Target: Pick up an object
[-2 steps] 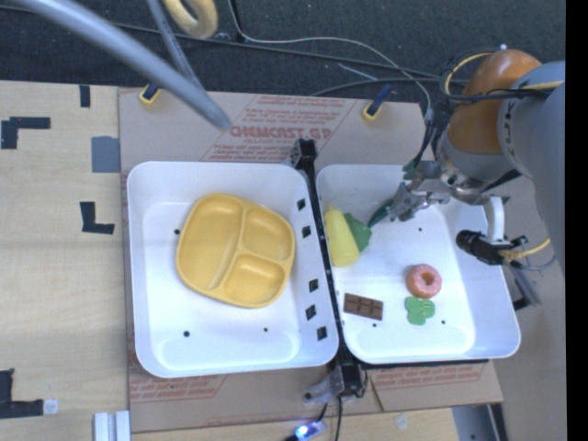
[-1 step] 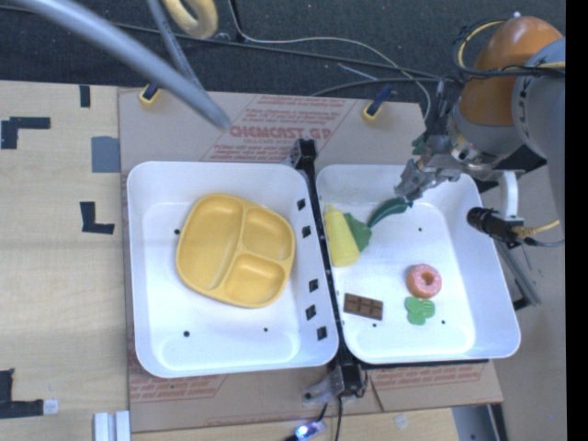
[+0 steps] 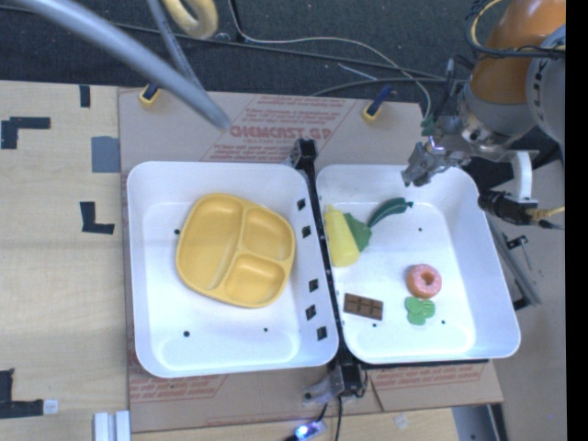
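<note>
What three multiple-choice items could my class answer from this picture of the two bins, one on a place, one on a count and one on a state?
1. Where does the yellow plate lie?
A. In the left bin
B. In the right bin
C. On the cardboard behind the bins

2. How many compartments does the plate have?
A. Two
B. Three
C. Five

3. How does the end effector stand to the pink doughnut?
A. Gripping it
B. Resting on it
C. Apart from it, over the right bin's far rim

Answers: 1 A, the plate sits inside the left bin's walls. 2 B, ridges split it into three. 3 C, bare white floor separates the two.
</note>
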`<state>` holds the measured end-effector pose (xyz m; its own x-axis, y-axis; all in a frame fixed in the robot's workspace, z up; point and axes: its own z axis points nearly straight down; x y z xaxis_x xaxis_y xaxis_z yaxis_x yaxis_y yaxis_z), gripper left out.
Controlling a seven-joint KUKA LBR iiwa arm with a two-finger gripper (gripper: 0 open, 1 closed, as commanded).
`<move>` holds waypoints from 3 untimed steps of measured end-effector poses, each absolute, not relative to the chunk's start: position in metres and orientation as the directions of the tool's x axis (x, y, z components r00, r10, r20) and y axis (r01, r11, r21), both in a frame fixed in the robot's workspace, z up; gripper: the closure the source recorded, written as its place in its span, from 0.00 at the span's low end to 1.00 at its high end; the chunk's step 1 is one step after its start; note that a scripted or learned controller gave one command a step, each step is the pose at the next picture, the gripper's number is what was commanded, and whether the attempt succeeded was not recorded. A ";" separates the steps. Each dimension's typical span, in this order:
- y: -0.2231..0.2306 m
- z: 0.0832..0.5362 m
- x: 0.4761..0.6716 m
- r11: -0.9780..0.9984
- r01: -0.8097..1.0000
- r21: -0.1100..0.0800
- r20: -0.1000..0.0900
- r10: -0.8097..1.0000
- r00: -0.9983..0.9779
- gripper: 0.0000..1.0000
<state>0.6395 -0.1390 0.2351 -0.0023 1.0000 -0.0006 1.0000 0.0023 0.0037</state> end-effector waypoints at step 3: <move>-0.026 0.241 0.642 0.006 1.000 -0.003 0.000 1.000 -0.006 1.00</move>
<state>0.6418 -0.0264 0.2406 -0.0057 1.0000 0.0003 1.0000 0.0057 -0.0028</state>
